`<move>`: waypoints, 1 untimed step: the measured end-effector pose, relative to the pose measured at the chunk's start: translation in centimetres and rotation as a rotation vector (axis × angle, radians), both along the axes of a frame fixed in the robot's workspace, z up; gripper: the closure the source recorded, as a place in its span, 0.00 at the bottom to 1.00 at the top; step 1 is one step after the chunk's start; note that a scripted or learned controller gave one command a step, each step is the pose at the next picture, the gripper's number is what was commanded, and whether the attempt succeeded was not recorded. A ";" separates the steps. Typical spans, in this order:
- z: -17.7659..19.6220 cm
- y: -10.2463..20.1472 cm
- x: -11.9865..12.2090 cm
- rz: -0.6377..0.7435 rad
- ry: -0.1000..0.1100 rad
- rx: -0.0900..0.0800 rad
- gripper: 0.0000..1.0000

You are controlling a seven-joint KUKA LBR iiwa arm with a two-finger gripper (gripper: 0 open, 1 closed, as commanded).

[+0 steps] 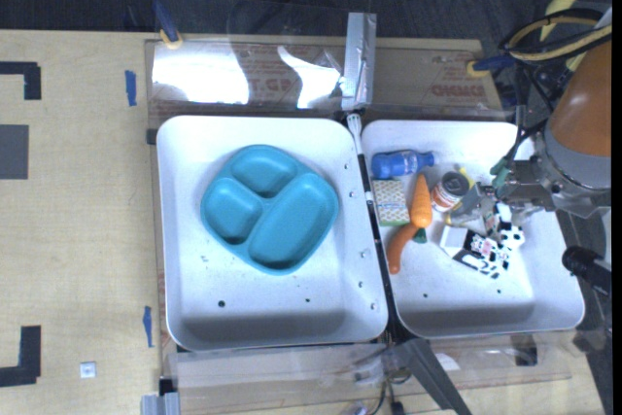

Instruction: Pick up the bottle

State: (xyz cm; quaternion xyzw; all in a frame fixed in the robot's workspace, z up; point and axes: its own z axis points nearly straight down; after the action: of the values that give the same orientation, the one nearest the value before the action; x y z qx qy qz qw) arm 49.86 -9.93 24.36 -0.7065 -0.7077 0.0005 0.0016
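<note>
A blue bottle (398, 163) lies on its side at the back left of the right bin (544, 306), with its pale end pointing right. My gripper (494, 197) hangs low over the middle right of that bin, roughly a hand's width to the right of the bottle and slightly nearer the front. It sits just beside a small jar (450, 190) that has a yellow top and a red band. The grey arm with its orange band (586, 117) reaches in from the right edge.
In the right bin, an orange carrot-shaped toy (420, 200) and a second orange piece (397, 249) lie beside a patterned packet (389, 201). A black-and-white item (490, 251) lies under the gripper. The left bin (185, 306) holds a blue divided plate (269, 207).
</note>
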 end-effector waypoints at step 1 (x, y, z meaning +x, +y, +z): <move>-5.9 2.2 3.9 0.459 -0.002 0.001 0.00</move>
State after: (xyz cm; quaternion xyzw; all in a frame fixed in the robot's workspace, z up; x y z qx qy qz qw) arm 53.81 -7.72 18.46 -0.5271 -0.8498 -0.0001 0.0008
